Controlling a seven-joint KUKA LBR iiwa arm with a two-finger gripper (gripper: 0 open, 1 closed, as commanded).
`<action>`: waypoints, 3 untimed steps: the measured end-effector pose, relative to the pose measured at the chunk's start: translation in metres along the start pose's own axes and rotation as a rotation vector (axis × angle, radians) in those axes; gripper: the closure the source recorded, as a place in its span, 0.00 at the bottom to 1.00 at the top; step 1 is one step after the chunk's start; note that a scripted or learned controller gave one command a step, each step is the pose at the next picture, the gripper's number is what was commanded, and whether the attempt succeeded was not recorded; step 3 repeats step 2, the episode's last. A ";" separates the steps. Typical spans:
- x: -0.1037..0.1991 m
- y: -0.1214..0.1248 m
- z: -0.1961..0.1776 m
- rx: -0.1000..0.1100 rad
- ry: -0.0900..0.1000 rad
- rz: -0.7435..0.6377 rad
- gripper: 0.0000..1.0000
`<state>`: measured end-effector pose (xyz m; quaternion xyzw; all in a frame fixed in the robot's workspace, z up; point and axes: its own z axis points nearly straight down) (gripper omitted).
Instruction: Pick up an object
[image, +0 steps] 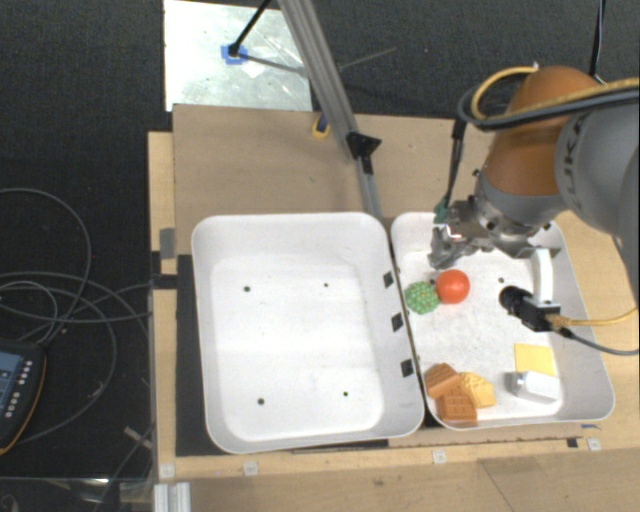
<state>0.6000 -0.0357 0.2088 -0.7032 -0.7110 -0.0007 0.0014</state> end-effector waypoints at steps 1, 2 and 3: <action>0.055 0.003 0.003 -0.002 0.000 -0.001 1.00; 0.112 -0.011 -0.008 -0.001 0.000 -0.001 1.00; 0.112 -0.011 -0.008 -0.001 0.000 -0.001 1.00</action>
